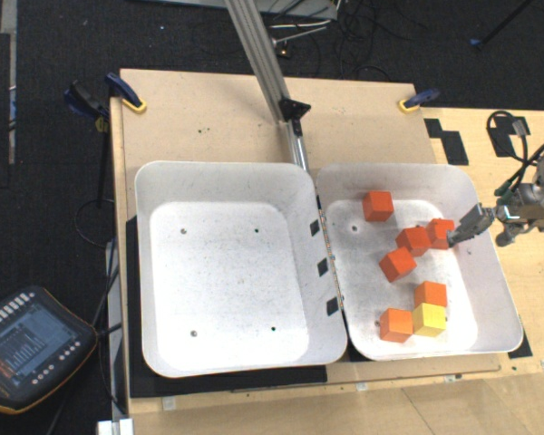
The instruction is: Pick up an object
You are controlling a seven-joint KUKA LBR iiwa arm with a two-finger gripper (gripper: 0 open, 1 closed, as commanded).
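Observation:
The right bin holds several orange cubes and one yellow cube. One orange cube lies at the back, and two more sit side by side in the middle. Another lies just below them. Two orange cubes flank the yellow one at the front. My gripper hangs over the bin's right rim, open, with nothing between its fingers. Its left finger reaches close to the rightmost middle cube.
The left bin stands beside the right one, with a dark divider strip between them. A metal pole slants in from the back. A teach pendant lies off the bench at the lower left.

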